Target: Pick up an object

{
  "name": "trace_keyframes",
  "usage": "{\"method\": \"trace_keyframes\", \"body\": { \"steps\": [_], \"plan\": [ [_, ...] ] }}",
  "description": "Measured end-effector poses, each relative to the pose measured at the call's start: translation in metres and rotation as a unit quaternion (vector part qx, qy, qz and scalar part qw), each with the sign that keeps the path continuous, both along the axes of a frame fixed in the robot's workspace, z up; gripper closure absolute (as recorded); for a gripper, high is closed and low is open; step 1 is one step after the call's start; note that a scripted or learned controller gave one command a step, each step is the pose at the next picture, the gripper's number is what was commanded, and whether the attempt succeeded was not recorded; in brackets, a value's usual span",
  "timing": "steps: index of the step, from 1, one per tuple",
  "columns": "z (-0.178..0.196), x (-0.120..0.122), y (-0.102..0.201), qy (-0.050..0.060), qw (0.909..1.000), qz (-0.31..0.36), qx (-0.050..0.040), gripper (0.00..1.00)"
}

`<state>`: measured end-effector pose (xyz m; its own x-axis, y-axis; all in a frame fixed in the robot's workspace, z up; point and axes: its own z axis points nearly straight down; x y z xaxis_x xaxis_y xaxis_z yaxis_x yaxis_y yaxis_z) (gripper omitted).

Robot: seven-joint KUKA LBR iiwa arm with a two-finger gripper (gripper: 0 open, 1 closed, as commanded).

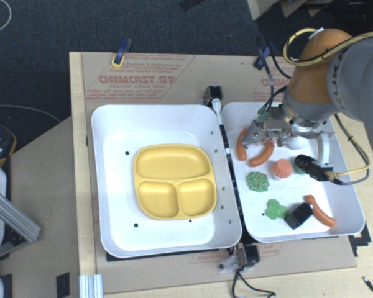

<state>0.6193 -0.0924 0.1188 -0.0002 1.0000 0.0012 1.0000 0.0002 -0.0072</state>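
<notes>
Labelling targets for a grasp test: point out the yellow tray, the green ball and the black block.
Yellow tray [174, 160]: camera view, top compartment.
Green ball [257, 181]: camera view, its middle.
Black block [298, 216]: camera view, top face.

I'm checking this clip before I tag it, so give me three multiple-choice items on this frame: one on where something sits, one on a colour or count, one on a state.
1. Where does the yellow divided plate lie?
A. In the left bin
B. In the right bin
C. On the bare bench

2. How many compartments does the plate have?
A. Two
B. Three
C. Five

3. How does the gripper stand relative to the right bin?
A. Parked outside both bins
B. Over the left bin
C. Down over the right bin's far end, by the orange sausage

Answers:
1. A, the plate fills the middle of the left bin.
2. B, one long section at the far side and two smaller ones nearer the camera.
3. C, the arm reaches in from the right and its gripper sits right above the sausage near the bin's far left corner.
</notes>
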Motion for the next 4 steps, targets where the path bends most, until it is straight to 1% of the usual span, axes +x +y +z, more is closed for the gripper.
{"method": "trace_keyframes", "body": {
  "steps": [1, 2, 3, 4],
  "plan": [
    [-0.030, 0.004, 0.003, -0.007, 1.0000, 0.000, 0.0019, 0.00],
    [-0.023, 0.001, 0.001, -0.004, 1.0000, -0.001, -0.0003, 1.00],
    [0.025, -0.001, -0.007, -0.006, 1.0000, -0.001, -0.0014, 1.00],
    [0.075, 0.003, -0.017, -0.007, 1.0000, 0.000, -0.0018, 1.00]
  ]
}}
